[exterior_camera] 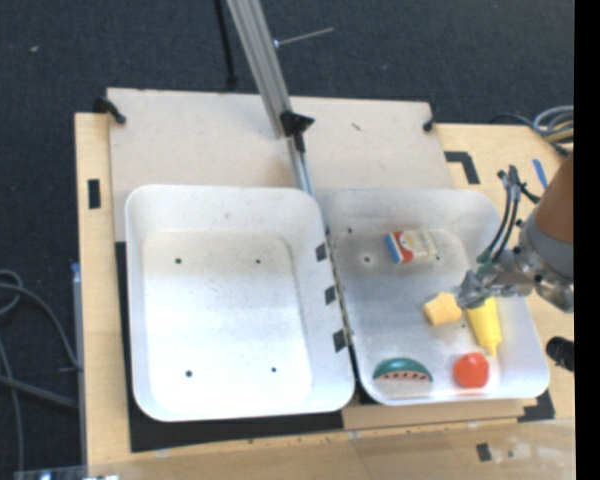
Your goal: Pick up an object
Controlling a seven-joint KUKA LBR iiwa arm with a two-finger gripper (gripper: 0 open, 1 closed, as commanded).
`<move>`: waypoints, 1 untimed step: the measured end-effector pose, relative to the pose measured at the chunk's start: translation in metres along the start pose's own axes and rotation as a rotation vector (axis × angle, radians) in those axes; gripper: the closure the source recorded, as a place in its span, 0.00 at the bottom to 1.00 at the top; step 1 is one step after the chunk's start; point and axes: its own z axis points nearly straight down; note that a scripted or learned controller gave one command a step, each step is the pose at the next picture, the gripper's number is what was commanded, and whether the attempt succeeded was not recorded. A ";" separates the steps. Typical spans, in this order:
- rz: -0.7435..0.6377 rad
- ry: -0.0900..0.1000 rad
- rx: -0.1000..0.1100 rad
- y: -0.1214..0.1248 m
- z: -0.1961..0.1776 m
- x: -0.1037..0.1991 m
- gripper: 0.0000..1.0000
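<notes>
I count two white bins side by side on the bench: the left bin (230, 303), and the right bin (380, 288) with five small things in it; one small carton (411, 246) in white, red and yellow lying toward the far side; one pale yellow block (442, 310) near the middle; one yellow bottle-shaped piece (485, 326) just beside that block on its right, its narrow end pointing toward the near wall; one red-orange round piece (471, 370) close to the near wall; one half-round slice (402, 373) with a green rim and red face, also against the near wall and left of the red piece; my arm comes in from the right and most of it is cut off by the frame, so I see just a stretch of the orange band and some cables; my gripper (480, 290) is low over the right bin, right at the top end of the yellow bottle-shaped piece and near the block; it is small and blurred there, and I cannot tell whether my fingers are apart or together, nor whether they touch or grip anything.
</notes>
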 end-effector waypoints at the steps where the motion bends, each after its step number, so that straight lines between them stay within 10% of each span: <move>1: -0.004 0.002 0.001 0.011 -0.017 0.056 1.00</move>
